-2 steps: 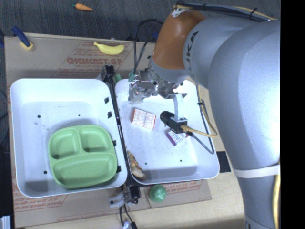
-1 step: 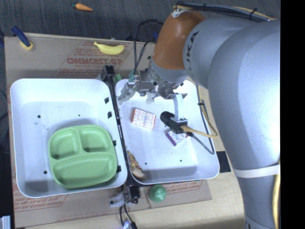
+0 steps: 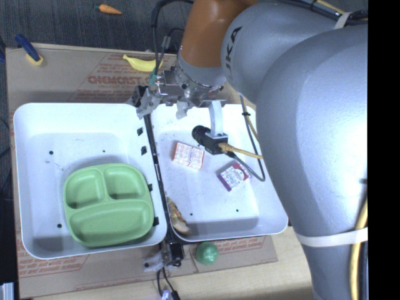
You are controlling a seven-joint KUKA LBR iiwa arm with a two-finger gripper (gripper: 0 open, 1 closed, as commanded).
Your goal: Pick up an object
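Note:
My gripper (image 3: 181, 104) hangs over the back left part of the right bin (image 3: 265, 195), under the orange band of the arm. Nothing shows between its fingertips. A small red and white box (image 3: 188, 155) lies on the bin floor just in front of the gripper. A purple and white box (image 3: 233, 177) lies further to the right. A brownish thing (image 3: 175, 216) rests in the bin's front left corner, against the wall.
The left bin (image 3: 31, 142) holds a green divided plate (image 3: 109, 204). A green ball (image 3: 206, 252) sits on the cardboard in front of the right bin. Behind the bins lie a yellow banana (image 3: 140, 62), an orange carrot (image 3: 110, 9) and a blue thing (image 3: 29, 49).

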